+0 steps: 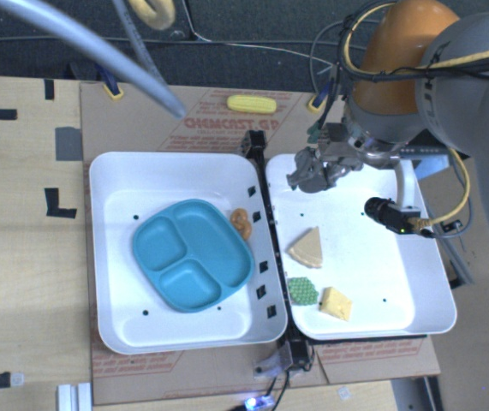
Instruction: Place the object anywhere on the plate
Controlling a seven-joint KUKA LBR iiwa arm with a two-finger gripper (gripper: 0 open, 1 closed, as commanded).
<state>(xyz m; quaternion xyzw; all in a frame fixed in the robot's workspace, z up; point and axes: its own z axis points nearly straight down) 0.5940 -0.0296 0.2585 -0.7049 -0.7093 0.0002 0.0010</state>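
Two white bins: glossy blue three-compartment plate [193, 254] in left; pale wedge [307, 248], green disc [303, 291], yellow chunk [336, 303] near right bin's left edge; gripper [313, 176] above, finger state unclear.

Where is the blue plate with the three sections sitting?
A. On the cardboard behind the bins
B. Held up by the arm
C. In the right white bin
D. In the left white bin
D: the blue plate lies flat in the left white bin, with a small brown item just off its right edge.
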